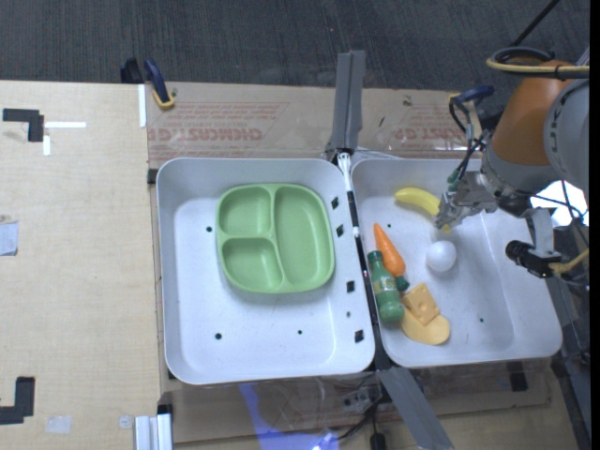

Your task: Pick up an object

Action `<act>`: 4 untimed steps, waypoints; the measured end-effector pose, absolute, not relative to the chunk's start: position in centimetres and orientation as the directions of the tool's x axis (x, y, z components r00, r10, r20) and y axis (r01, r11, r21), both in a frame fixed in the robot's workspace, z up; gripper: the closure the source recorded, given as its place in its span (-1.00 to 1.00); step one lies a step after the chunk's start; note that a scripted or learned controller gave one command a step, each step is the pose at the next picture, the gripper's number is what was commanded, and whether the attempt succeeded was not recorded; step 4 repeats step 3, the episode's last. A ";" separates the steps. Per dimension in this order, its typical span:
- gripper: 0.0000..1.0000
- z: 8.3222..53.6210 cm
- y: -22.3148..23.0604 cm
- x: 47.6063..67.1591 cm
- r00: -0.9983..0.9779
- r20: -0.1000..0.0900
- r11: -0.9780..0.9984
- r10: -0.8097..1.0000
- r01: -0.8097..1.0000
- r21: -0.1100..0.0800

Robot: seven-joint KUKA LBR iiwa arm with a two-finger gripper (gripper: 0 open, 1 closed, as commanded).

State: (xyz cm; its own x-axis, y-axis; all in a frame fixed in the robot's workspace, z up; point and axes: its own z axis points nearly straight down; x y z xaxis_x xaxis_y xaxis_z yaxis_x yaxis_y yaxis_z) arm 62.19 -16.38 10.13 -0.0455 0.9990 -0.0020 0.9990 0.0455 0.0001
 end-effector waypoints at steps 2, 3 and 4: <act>1.00 19.2 -6.0 65.9 0.059 -0.002 -0.059 0.998 0.998 -0.001; 1.00 19.1 -2.5 65.9 0.196 -0.002 -0.196 0.981 0.981 -0.002; 1.00 19.1 -2.5 65.9 0.196 -0.002 -0.196 0.981 0.981 -0.002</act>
